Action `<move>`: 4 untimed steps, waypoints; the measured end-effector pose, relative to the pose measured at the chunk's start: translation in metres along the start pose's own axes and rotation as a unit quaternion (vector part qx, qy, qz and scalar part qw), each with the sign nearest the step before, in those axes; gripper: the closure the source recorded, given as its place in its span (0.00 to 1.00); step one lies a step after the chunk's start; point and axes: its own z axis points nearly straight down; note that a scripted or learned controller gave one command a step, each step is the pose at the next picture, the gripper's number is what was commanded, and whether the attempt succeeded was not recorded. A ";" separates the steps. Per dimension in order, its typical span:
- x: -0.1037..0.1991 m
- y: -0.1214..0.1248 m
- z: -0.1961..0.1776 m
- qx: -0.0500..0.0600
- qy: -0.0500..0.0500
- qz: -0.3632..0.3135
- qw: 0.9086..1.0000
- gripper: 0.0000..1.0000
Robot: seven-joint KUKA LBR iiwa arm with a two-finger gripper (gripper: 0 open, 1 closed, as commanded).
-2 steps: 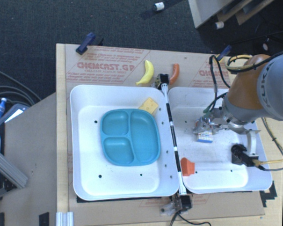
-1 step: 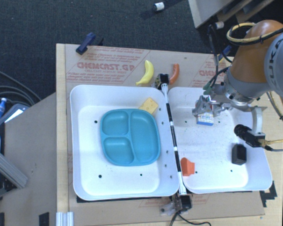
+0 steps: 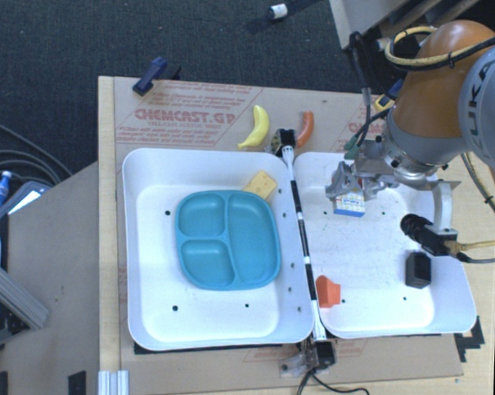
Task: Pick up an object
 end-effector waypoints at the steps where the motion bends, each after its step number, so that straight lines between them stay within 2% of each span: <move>1: 0.059 -0.037 -0.001 0.002 0.001 0.000 1.000 1.00; 2: 0.061 -0.081 -0.028 0.003 0.000 0.000 1.000 1.00; 3: 0.054 -0.029 -0.016 0.000 0.000 0.000 1.000 1.00; 4: 0.108 -0.050 -0.022 0.002 0.000 0.000 1.000 1.00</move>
